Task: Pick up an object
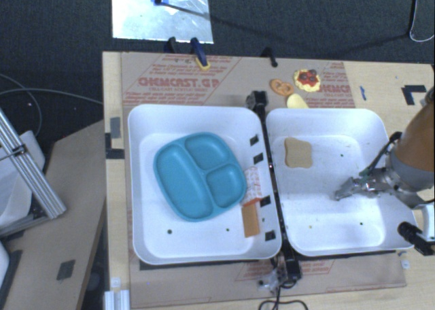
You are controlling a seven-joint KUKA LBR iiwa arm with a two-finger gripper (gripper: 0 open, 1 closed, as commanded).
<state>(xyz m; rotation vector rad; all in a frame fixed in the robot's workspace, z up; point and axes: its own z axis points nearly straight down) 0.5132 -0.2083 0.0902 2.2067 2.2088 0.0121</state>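
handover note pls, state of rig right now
Gripper: over the right bin, low near its middle; nothing seen between the fingers.
Right bin: tan toast piece at upper left, apart from the gripper.
Left bin: blue divided plate; brown bar and a pale wrapper by its right edge.
Behind the bins: three small toy foods.
Done: nothing picked. Left: grasp and lift one object.

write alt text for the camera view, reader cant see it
A grey robot arm reaches from the right into the right bin, its gripper low over the bin floor, apart from a tan toast slice. The left bin holds a blue divided plate and a brown stick; three small toy foods sit on the bench behind.
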